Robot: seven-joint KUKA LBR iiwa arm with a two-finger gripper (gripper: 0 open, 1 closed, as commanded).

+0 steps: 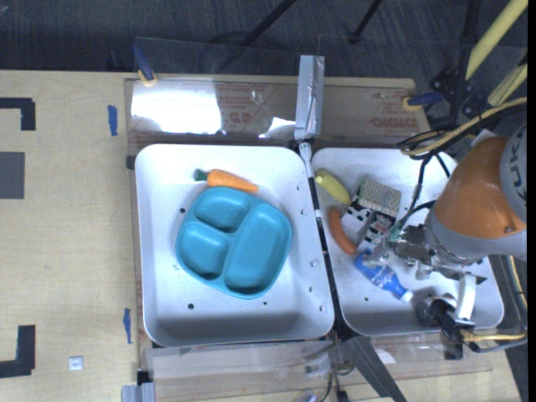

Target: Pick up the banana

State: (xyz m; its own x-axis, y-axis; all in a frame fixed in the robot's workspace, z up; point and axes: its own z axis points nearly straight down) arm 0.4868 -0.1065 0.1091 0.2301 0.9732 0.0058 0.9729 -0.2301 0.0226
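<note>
The yellow banana [332, 187] lies in the right bin [494, 312], at its far left corner beside the divider. My gripper [392, 243] hangs over the middle of that bin, to the right of and nearer than the banana, and apart from it. The arm's orange band [479, 201] and grey wrist cover much of the bin's right side.
Around the gripper lie an orange sausage-shaped item [342, 231], a dotted white box [379, 195], a black-and-white piece [358, 219] and a blue wrapper [382, 276]. The left bin [159, 308] holds a blue divided plate [234, 241] and a carrot [230, 180].
</note>
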